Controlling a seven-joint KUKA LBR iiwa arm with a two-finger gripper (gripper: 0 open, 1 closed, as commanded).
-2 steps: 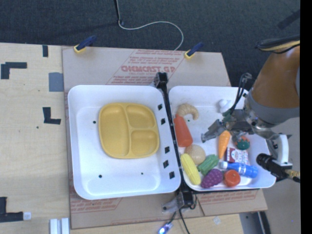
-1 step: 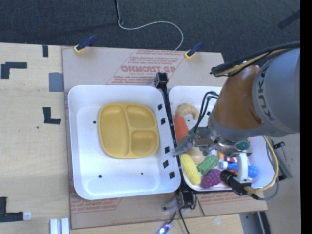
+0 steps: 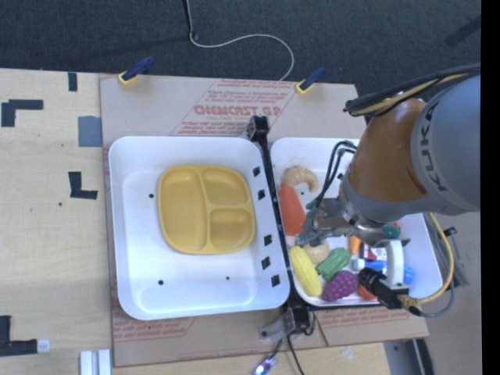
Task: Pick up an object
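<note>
The right bin [image 3: 434, 250] holds several toy foods: an orange carrot [image 3: 291, 208], a tan croissant [image 3: 301, 177], a yellow corn cob [image 3: 305, 270], a green pepper [image 3: 333, 261] and a purple grape bunch [image 3: 339, 286]. My gripper [image 3: 319, 232] reaches down into this bin, just right of the carrot and above the corn. A pale piece [image 3: 316, 251] lies right under it. The wrist hides the fingers.
The left bin [image 3: 129, 209] contains a yellow divided plate [image 3: 206, 208]. A black divider [image 3: 267, 201] runs between the bins. Small blue and orange items [image 3: 375, 266] lie beneath the arm's body, which covers much of the right bin.
</note>
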